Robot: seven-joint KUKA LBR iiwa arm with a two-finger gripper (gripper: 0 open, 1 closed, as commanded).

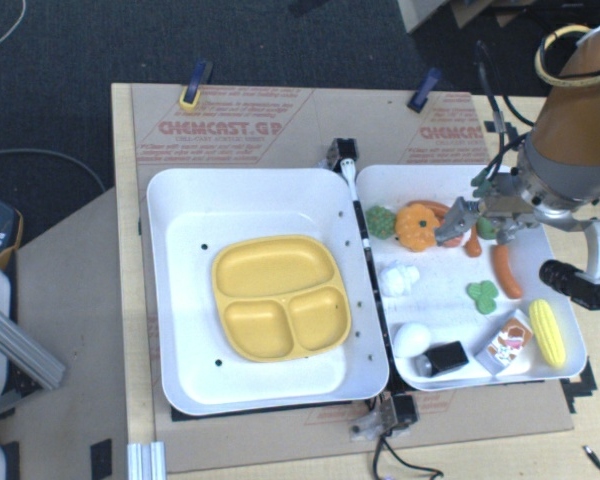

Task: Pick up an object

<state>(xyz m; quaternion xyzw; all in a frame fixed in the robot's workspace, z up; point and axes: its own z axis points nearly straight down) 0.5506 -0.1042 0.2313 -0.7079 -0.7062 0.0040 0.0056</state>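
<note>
- On the left of my view I see the left bin sitting on the bench, with a yellow divided tray lying flat in its middle.
- Just right of centre, the right bin touches the left one along their shared edge.
- At the right bin's upper left I see a green broccoli piece, and just beside it an orange pumpkin.
- Below those, a small white lumpy piece and a white ball lie near the bin's left wall; a black block sits just right of the ball.
- Mid-bin there is a small green piece, with an orange sausage tilted beside it.
- At lower right a small carton lies next to a yellow corn cob.
- The pincer hangs over the bin's upper middle, just right of the pumpkin; I cannot tell how it is set, nor whether it grips anything.
- The arm fills the upper right of the frame.
</note>
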